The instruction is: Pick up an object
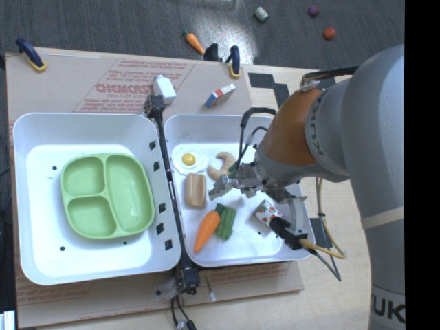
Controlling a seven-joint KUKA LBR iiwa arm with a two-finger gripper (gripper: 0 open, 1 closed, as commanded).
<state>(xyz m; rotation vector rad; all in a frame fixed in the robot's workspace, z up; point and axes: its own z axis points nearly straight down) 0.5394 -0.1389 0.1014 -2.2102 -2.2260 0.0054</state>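
Low in the right bin [206, 126], the gripper [223, 182] is seen at the end of the grey arm [357, 129], whose orange band [292, 133] is turned toward the camera. Whether anything is held cannot be told, since the gripper's tip is small and partly lost against the objects under it. Directly beside the tip, a tan curled piece [223, 162], possibly a toy pastry, is found, with a fried egg [188, 161] just to its left. A tan bread roll [195, 190] is placed below the egg, near the gripper. Below the gripper, a green vegetable [226, 221] and an orange carrot [206, 230] are laid side by side, touching. A small red-and-white packet [265, 214] is seen to the right of them, under the wrist. In the left bin [27, 143], a green divided plate [106, 195] is set. Behind the bins, a red, white and blue block [220, 96] is left on the cardboard-covered worktop [82, 81].
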